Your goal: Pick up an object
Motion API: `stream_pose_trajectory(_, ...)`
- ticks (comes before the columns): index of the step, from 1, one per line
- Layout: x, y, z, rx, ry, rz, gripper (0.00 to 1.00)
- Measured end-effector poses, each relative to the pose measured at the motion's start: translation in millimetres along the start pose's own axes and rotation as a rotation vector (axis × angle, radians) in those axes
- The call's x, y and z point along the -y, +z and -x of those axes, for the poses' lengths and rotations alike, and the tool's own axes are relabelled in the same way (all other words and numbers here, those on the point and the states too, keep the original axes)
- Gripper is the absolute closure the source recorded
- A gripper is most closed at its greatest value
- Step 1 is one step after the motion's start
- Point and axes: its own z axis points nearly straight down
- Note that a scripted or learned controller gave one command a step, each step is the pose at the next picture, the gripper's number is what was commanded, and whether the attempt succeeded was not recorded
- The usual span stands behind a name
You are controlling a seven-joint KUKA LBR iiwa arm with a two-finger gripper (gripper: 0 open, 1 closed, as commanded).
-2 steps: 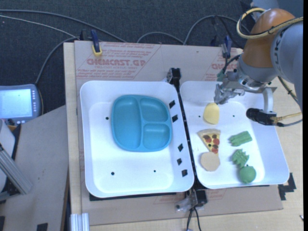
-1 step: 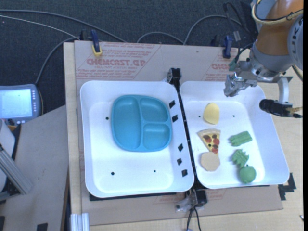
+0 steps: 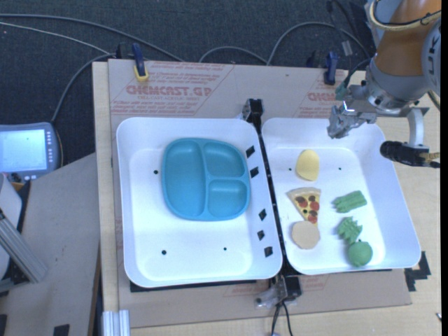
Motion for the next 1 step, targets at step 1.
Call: stream_pose_trajectory(1, 5.4, -10.2, -59.1, -0.002, -0.004, -0.005, 1.00)
